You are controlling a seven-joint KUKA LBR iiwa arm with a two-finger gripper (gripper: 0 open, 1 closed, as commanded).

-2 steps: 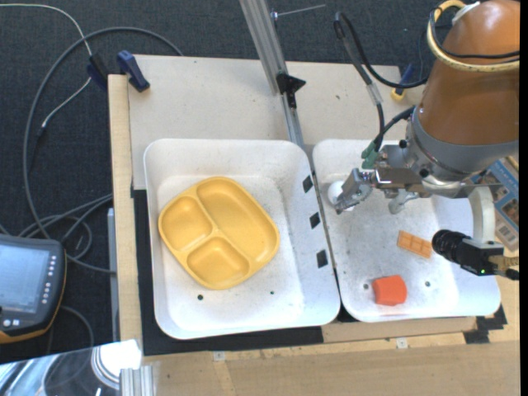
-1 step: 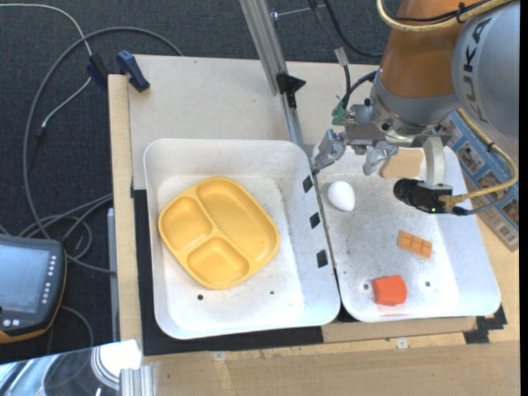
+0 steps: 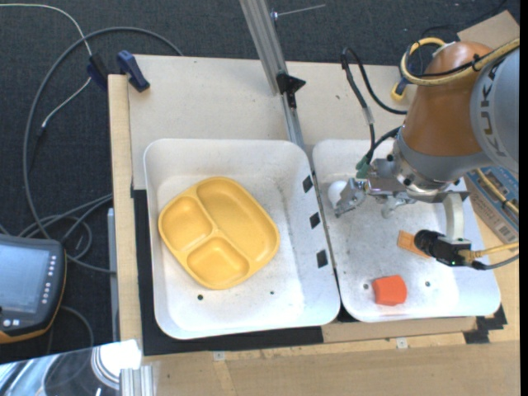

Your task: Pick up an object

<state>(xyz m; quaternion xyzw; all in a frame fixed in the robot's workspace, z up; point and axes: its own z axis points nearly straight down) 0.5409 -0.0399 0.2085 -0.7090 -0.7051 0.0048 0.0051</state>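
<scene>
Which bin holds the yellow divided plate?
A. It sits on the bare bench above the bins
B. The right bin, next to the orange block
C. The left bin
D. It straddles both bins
C. The yellow divided plate lies flat inside the left bin, well within its rim, while the orange block sits in the right bin near its front edge.

robot lab: bench (image 3: 206, 89), loose cables (image 3: 49, 139)
</scene>
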